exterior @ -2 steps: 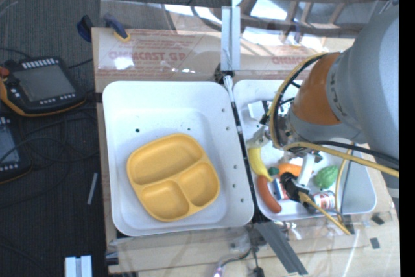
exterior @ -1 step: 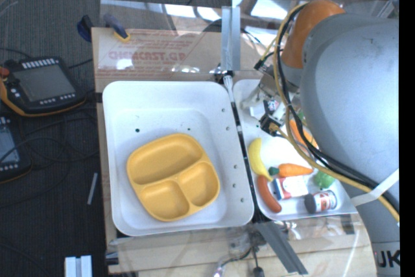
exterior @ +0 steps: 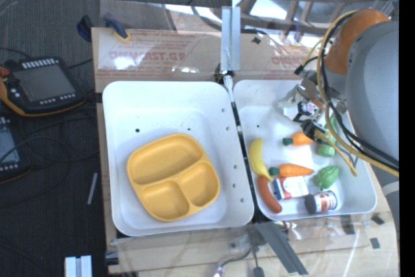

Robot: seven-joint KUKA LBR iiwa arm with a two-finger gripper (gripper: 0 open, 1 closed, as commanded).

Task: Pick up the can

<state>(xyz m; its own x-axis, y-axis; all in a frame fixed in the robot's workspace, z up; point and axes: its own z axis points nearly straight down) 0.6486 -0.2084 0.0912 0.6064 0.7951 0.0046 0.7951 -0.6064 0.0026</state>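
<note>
Can (exterior: 322, 202) lies on its side low in the right bin (exterior: 363, 204), dark cap toward nine o'clock and its length running three-to-nine, touching or nearly touching a red-and-white packet (exterior: 291, 187) at its ten o'clock. From the gripper (exterior: 305, 107), which hangs at the bin's upper part with its state impossible to tell, the can sits at roughly five o'clock, past two carrots (exterior: 299, 138) (exterior: 293, 170) and green pieces (exterior: 326, 175). Bin wall crowds it at six o'clock, so the open room for coming down is, I judge, at three o'clock and overhead.
</note>
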